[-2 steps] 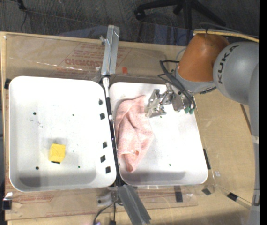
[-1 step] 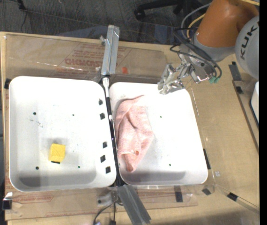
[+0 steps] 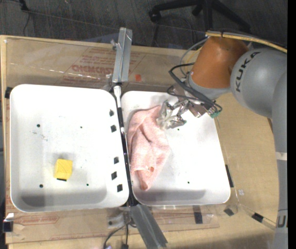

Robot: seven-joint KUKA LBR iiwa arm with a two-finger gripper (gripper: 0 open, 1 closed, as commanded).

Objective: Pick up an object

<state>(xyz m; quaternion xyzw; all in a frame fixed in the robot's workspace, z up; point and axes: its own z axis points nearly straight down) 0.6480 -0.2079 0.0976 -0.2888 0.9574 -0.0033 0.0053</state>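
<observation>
A crumpled pink cloth lies along the left side of the right bin, running from its upper middle down toward the front. My gripper is low over the right bin, at the cloth's upper right corner and touching or just above its edge. A small yellow block rests in the left bin, toward the front left.
A metal divider rail with black clips runs between the two bins. The grey arm with its orange band comes in from the upper right over the bench. Cables hang by the wrist.
</observation>
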